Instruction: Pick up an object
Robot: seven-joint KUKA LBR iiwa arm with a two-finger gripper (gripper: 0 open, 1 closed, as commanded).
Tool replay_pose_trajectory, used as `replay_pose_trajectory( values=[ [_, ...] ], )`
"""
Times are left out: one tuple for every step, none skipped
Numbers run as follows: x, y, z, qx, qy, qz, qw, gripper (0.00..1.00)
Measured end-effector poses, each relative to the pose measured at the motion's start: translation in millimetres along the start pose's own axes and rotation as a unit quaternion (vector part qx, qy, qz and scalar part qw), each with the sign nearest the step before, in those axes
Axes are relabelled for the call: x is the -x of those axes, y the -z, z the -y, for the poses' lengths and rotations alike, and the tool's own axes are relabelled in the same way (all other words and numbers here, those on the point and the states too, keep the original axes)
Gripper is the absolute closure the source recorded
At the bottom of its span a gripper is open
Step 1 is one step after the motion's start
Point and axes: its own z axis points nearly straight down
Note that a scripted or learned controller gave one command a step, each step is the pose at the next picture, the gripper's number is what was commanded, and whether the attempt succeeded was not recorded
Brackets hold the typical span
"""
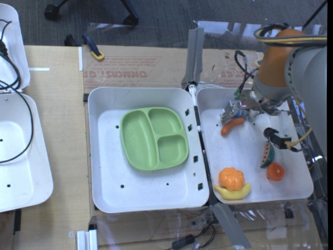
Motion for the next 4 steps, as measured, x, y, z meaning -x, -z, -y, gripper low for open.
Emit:
replay_pose_trajectory(
  values=[
    [1, 8, 0, -0.001, 0.000, 0.000, 1.0000, 1.00],
    [1, 8, 0, -0.001, 0.000, 0.000, 1.0000, 0.00],
    [-4, 1, 53, 0.002, 0.035, 0.000, 0.9994, 0.00],
    [-3, 8, 53, 0.001, 0.033, 0.000, 0.9995, 1.00]
  ],
)
